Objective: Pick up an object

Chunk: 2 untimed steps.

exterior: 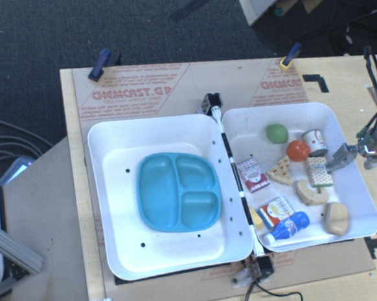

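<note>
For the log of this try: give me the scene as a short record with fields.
left bin: holds a blue divided plate
right bin: green ball, red ball, small can, blue bottle, small packets and food pieces
claw: at the right bin's right side, low by the can
held: nothing seen between its fingers

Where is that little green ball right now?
The green ball lies in the right bin, near its far edge, just up and left of the red ball as the camera sees it.
</note>
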Available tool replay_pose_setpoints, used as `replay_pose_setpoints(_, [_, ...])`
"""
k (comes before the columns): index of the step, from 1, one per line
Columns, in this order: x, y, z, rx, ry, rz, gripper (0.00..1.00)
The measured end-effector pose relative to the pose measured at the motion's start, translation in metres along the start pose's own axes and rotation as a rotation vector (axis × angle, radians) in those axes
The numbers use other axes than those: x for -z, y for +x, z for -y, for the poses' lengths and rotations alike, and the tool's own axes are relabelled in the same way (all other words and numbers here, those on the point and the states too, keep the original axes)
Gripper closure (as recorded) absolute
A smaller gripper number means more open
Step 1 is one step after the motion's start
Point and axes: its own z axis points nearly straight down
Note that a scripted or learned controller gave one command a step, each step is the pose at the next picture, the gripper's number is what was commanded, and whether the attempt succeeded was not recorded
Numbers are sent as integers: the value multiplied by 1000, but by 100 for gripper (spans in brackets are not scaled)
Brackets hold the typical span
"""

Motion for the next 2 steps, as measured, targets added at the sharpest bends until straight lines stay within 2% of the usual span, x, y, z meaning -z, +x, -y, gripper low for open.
replay_pose_setpoints(1, [-160, -8, 13, -1, 0, 0, 0])
replay_pose_setpoints(2, [-160, 35, -33, 1, -1, 0, 0])
